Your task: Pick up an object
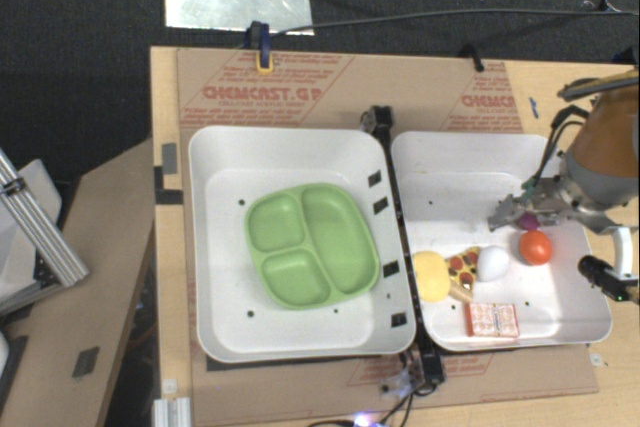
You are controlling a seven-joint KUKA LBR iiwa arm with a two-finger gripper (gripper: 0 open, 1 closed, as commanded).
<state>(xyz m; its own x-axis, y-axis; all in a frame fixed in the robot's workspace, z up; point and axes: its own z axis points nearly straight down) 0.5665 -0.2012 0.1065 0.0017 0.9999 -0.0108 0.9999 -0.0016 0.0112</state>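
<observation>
The right bin (470,160) holds several small objects along its near side. A yellow rounded fruit (432,275) lies by the bin's left wall, with a small red and yellow spotted item (462,265) beside it. To their right come a white egg-like object (492,262) and an orange-red ball (536,247). A pink patterned box (491,320) lies flat at the bin's front edge. My gripper (510,213) hangs over the right bin, just above and left of the orange-red ball. A small purple thing (528,222) shows right under it.
The left bin (220,175) holds a green divided plate (311,244). A black divider with clips (392,215) runs between the bins. The grey arm with its orange band (605,150) occupies the right bin's far right side. A cardboard sheet (330,80) lies under both bins.
</observation>
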